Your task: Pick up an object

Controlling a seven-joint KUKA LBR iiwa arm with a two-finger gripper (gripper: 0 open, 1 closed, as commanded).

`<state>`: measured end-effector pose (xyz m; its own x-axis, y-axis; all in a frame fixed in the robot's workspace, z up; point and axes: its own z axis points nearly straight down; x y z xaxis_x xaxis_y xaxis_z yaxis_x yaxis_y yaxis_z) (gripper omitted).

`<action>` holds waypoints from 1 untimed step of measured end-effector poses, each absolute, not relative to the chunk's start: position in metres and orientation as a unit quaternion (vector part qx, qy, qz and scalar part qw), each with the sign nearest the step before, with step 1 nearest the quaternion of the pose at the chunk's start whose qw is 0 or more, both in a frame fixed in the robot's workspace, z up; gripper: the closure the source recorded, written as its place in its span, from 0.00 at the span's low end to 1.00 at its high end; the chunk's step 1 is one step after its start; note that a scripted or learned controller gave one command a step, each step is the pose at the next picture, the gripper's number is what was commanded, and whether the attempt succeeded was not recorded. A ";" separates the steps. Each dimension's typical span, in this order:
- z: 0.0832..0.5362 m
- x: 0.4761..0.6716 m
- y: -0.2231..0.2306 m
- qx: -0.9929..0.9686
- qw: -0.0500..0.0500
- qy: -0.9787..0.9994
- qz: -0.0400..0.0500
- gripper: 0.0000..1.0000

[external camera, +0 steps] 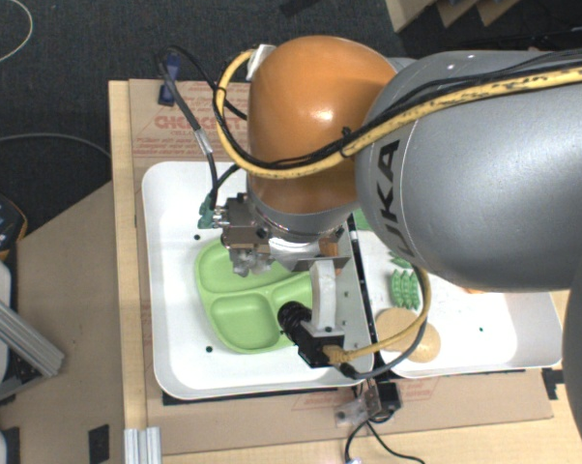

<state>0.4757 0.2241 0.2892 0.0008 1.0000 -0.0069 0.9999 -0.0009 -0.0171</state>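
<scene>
Arm low over the left bin, above a green divided tray

Whether the gripper (pixel 293 276) is open or closed cannot be told; the wrist covers it, at the frame centre. Under it lies the green tray (pixel 241 307) in the left bin (pixel 165 288). Right of the divider: a small green ridged piece (pixel 403 288) and a tan round object (pixel 414 336).

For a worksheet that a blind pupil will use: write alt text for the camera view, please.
A grey KUKA arm with an orange band reaches from the right over the left white bin, its wrist above a green divided tray. In the right bin lie a small green ridged piece and a tan round object.
</scene>
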 end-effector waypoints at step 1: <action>0.308 0.479 0.225 -0.707 0.000 -0.707 -0.001 1.00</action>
